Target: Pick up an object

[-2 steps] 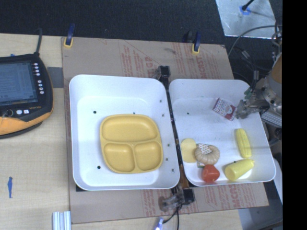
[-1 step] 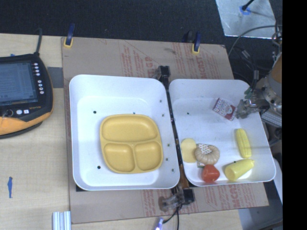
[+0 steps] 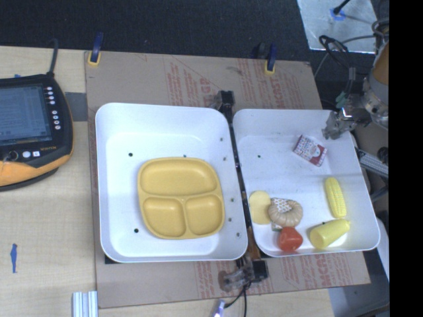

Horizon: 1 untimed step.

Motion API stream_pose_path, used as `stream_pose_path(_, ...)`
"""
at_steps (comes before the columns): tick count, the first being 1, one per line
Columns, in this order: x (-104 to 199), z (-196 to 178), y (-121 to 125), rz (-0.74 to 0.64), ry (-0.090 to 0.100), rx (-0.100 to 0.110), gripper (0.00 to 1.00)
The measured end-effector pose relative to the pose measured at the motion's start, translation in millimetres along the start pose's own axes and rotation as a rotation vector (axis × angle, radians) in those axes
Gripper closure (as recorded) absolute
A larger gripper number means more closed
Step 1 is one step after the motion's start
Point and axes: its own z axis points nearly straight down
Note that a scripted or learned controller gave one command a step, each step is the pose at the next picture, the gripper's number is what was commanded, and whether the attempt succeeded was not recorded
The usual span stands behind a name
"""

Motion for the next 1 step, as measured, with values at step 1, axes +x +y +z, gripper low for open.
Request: stream_pose_path(1, -0.2, -5.9, 8.9, 0.0, -0.001, -0.001, 1.0)
